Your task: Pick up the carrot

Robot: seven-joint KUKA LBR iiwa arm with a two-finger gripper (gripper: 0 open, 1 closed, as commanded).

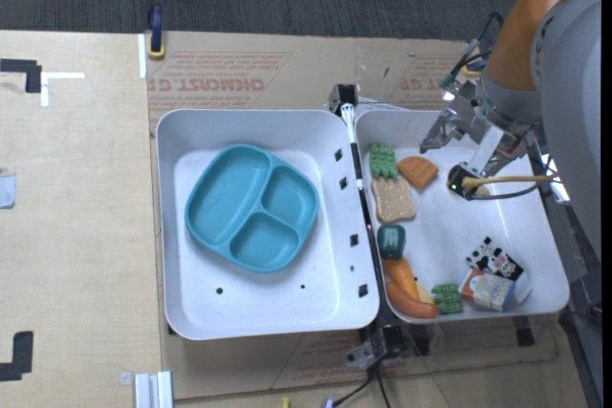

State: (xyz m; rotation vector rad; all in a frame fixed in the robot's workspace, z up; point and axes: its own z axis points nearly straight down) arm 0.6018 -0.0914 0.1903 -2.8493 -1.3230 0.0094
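We see the gripper (449, 140) above the right bin's (535, 301) far side, fingers spread, pinching nothing. Carrot (405, 289) lies well apart at the bin's near-left corner, beside broccoli (447, 298).

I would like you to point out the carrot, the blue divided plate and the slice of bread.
carrot (405, 289): camera view, middle of its orange body, right bin's near left corner.
blue divided plate (206, 196): camera view, its left rim, left bin.
slice of bread (393, 201): camera view, centre of the slice.
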